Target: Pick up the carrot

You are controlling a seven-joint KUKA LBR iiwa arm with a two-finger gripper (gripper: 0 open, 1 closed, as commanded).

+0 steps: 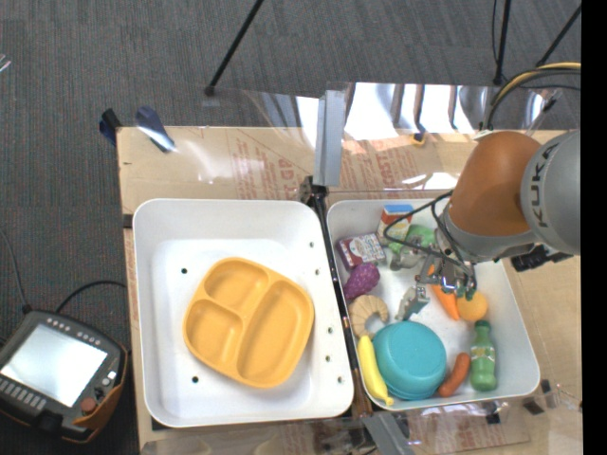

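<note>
Carrot lies in the right-hand bin, toward the frame's right middle, slanted with its orange body just beside a yellow-orange fruit and close above the rim of a teal bowl; the gripper hangs directly over it, lowered from the grey and orange arm that comes in from the right edge, presumably because the program has lined it up for a straight descent; whether its fingers are spread or closed, or have the carrot between them, I cannot tell, since the metal tips blur against the clutter; a second orange piece lies lower down beside a green bottle, a likely source of confusion; the left bin holds a yellow divided plate, well apart from the work.
</note>
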